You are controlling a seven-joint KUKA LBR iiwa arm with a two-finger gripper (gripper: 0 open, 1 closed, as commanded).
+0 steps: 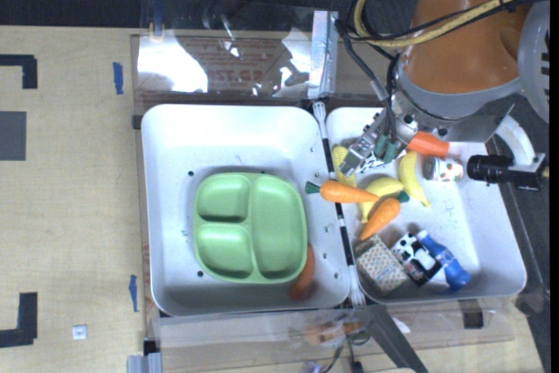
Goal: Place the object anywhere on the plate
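Two white bins are sitting side by side on a pale wooden bench, seen from above at a slant. The left bin [166,135] is holding a green plate [251,225] with three compartments, lying flat near the bin's middle. An orange item [303,275] is lying just off the plate's lower right edge, against the bin's wall; what it is cannot be told.

The right bin [489,262] is holding a cluster of toy food. A carrot [348,192] is lying across the divider between the bins, its green top poking toward the left bin. A second carrot [378,217] is lying just below it, tilted. A banana [412,179] is curving beside them, with another yellow piece [382,184] touching it. A small white cup [447,169] is sitting to the right of the banana. Near the front, a brown checkered block [379,263], a black and white toy [416,257] and a blue piece [452,270] are lying close together.

The arm [467,22] is reaching in from the upper right, its orange band filling that corner. The gripper [365,149] is hanging low over the right bin's back left part, just above the carrots and banana. Whether it is open or closed cannot be told, and nothing is visibly held.
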